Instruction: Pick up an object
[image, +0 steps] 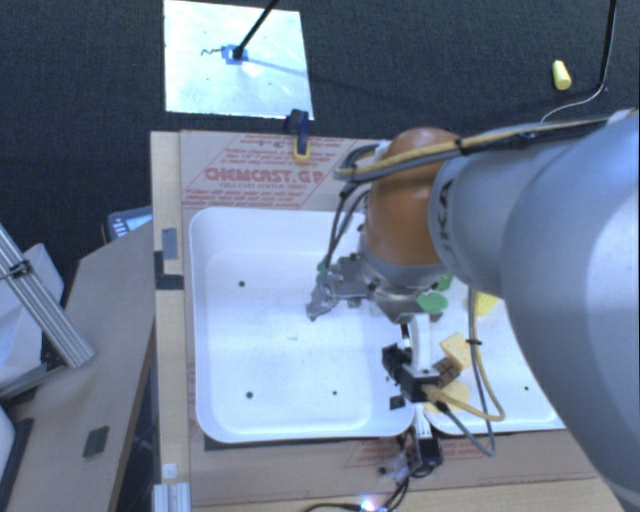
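My gripper (323, 298) hangs over the middle right of the left white bin (230, 400), just above its bare floor, with nothing seen in it. In the right bin (530, 405), largely hidden by the arm, a green piece (433, 301) peeks out under the wrist. A yellow piece (486, 304) lies beside it. A tan block (453, 347) lies nearer the front, and a small brown-orange thing (447, 372) is next to it. The orange band (405, 205) and the grey arm cover the rest of that bin.
A cardboard sheet (260, 170) with red print lies under both bins at the back. A blue and yellow clamp (298, 135) sits on its far edge. A wooden bench side (110, 330) and a metal rail (40, 300) stand to the left.
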